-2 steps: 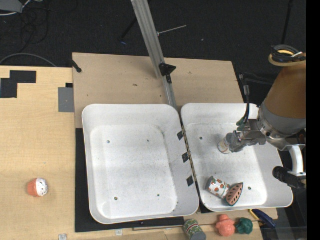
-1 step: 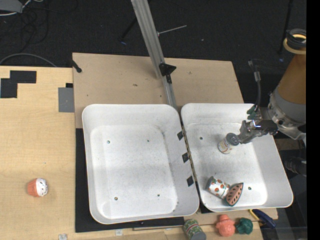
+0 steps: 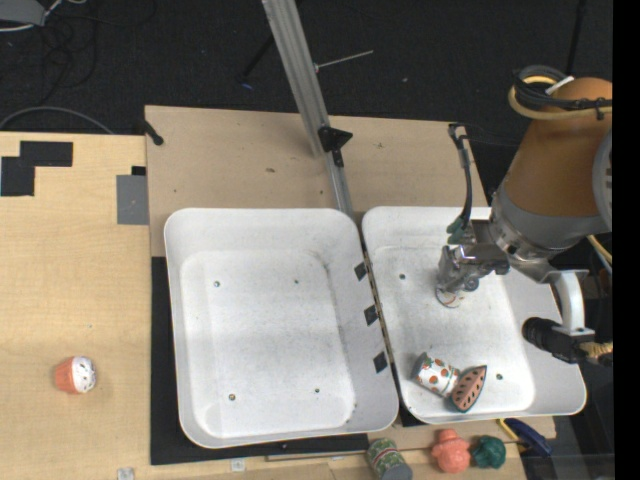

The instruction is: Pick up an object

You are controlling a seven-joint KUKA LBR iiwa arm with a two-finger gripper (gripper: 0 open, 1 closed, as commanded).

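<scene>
In the right bin (image 3: 545,393) a small white cup with red dots (image 3: 436,373) lies on its side near the front edge, and a brown speckled shell-like piece (image 3: 469,387) rests against it. My gripper (image 3: 455,290) hangs over the middle of the right bin, pointing down, some way behind and slightly right of those two objects. Nothing shows between its fingers. The arm's orange band (image 3: 555,158) and grey wrist rise to the right.
The left bin (image 3: 200,233) lies beside the right one. A red-and-white ball (image 3: 75,375) sits on the wooden bench at far left. Small red, green and striped toys (image 3: 450,452) lie in front of the right bin. A metal rail (image 3: 300,68) slants behind the bins.
</scene>
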